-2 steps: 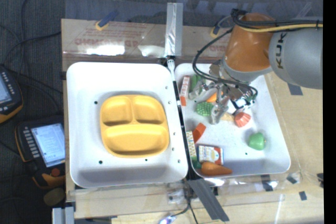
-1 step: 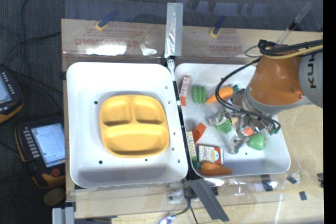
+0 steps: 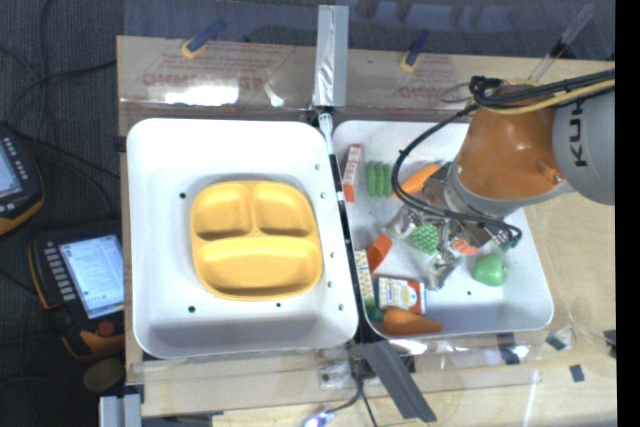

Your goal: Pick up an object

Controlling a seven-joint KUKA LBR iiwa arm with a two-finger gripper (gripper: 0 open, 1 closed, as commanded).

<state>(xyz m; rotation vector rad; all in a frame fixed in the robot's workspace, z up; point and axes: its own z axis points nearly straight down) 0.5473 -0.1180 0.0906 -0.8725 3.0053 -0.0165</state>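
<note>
My gripper (image 3: 441,262) hangs low over the middle of the right bin (image 3: 530,310), below the orange band of the arm (image 3: 505,155). Around it lie a green textured piece (image 3: 425,237) just to its left, a green round object (image 3: 489,269) to its right, and a small printed carton (image 3: 399,293) in front of it. An orange carrot-like piece (image 3: 410,321) rests at the bin's front edge. Whether anything sits in the gripper is hidden by the wrist and cables.
The left bin (image 3: 160,165) holds a yellow divided plate (image 3: 256,237). In the right bin's far left part lie a red and white box (image 3: 351,171), a green ridged item (image 3: 377,178), an orange piece (image 3: 419,179) and a small orange wedge (image 3: 380,251).
</note>
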